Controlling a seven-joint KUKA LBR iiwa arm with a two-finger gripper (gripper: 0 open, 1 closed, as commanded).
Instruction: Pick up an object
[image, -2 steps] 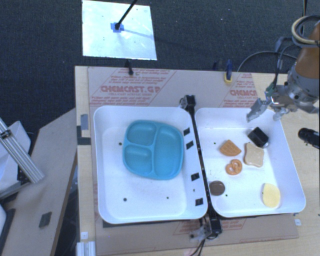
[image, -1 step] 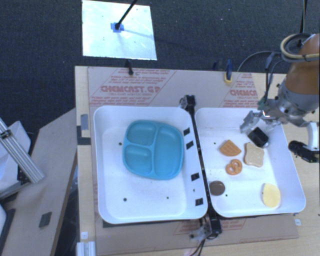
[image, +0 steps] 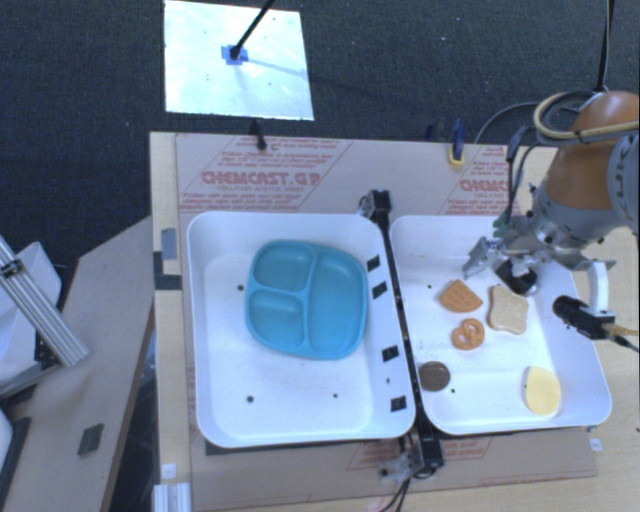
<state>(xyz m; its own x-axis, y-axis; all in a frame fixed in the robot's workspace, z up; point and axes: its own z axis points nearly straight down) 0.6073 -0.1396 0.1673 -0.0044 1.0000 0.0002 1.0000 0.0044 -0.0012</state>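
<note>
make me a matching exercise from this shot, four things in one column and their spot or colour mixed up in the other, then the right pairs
Things:
1. divided plate
2. pretzel
3. brown round cookie
4. pale yellow piece

Places or colours:
A. near the right bin's front right corner
B. light blue, alone in the left bin
C. by the divider, at the right bin's front left
D. orange-brown, in the middle of the right bin, just in front of the orange wedge

Right pairs: 1-B, 2-D, 3-C, 4-A
</note>
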